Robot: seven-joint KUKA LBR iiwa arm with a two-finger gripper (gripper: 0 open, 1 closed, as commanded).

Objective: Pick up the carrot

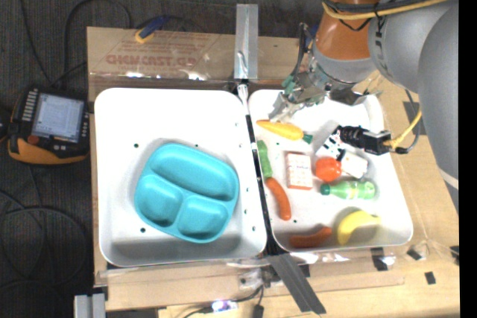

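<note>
Gripper (291,102) hangs low over right bin (395,223), at far-left corner, fingers hard to resolve; whether open or shut cannot be told, nothing visibly between them

Carrot (278,198), orange, lies along bin's left wall, well nearer camera than gripper, just beyond green vegetable (264,159)

Corn cob (281,130) sits just beside gripper, between it and carrot

Risk, as judged: descent from here likely lands on corn, not carrot; second orange-red piece (310,237) at bin's near edge invites mix-up; wall may block finger on carrot's left

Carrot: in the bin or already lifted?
In the bin. The carrot lies flat on the right bin floor; the gripper hovers just above its end.
</note>
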